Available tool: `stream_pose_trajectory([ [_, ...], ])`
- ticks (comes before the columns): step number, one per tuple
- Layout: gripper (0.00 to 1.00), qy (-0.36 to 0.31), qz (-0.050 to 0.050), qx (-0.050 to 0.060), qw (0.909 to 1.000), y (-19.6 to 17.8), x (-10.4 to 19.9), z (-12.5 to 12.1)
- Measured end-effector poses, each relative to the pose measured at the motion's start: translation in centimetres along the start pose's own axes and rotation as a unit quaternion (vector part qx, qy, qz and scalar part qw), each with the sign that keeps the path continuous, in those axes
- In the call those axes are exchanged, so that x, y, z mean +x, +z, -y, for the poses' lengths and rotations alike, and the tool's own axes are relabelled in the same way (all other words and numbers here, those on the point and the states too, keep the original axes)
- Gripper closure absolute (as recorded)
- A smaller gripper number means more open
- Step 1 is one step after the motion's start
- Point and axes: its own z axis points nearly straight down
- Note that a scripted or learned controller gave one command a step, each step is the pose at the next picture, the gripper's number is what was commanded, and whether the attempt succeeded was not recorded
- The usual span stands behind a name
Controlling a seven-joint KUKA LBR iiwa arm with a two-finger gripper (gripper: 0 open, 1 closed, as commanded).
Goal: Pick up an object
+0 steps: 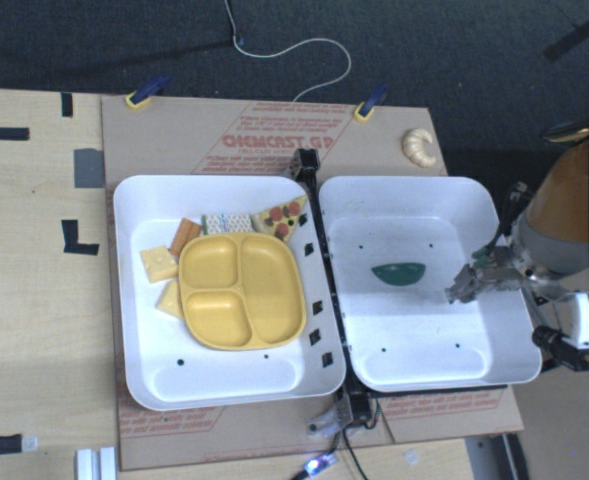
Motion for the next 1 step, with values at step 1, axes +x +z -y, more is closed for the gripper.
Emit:
stream_pose_trajectory([
  [1,1.0,-0.001,0.0,0.0,1.0,-4.57,0.74,0.41],
])
